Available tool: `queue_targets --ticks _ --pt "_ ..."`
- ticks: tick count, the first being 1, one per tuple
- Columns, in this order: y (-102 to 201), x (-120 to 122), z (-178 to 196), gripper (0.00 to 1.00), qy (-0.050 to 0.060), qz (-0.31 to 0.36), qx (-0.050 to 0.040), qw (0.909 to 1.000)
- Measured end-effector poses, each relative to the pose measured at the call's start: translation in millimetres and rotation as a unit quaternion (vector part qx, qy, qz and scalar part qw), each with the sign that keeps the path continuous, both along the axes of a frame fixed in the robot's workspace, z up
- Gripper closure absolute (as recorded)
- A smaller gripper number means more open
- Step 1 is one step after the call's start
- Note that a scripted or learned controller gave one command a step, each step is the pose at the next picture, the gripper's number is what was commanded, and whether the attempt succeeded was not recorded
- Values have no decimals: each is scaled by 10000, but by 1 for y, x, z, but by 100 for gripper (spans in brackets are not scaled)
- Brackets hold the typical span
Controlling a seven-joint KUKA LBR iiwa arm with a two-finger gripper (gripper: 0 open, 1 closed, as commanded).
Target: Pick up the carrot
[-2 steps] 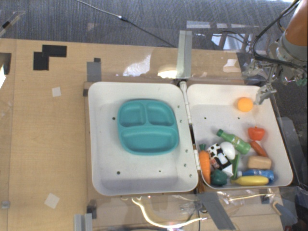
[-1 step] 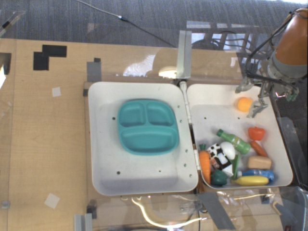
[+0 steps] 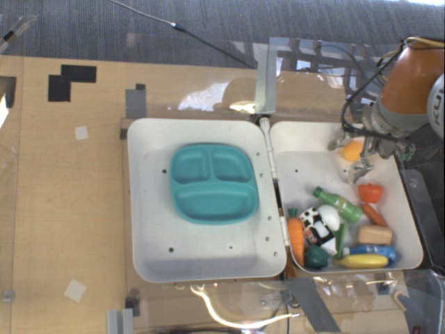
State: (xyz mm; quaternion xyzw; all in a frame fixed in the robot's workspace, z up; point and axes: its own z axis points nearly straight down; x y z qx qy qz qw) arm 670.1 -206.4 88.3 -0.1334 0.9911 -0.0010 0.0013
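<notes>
Orange carrot [image 3: 296,237] lying lengthwise against the right bin's [image 3: 299,152] left wall, near the front corner.

The arm [image 3: 417,82] is running off the right edge, so its upper links are cut away. Its gripper [image 3: 363,160] is partly covering a yellow-orange item [image 3: 352,149] just beside it; how the jaws are standing is unclear.

The arm [image 3: 407,82] reaches in from the right, wrist bent downward. Below it, the gripper [image 3: 364,160] points down.
</notes>
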Motion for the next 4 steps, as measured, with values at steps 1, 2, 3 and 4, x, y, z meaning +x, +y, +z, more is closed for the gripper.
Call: queue_targets --ticks 1,2,3,4 --pt "1 6 17 100 -113 16 -21 9999" --pt "51 4 117 100 -106 -267 4 9996" --pt "7 1 66 100 -32 2295 -5 9733" --pt "8 1 67 0 -41 2298 -7 9732"
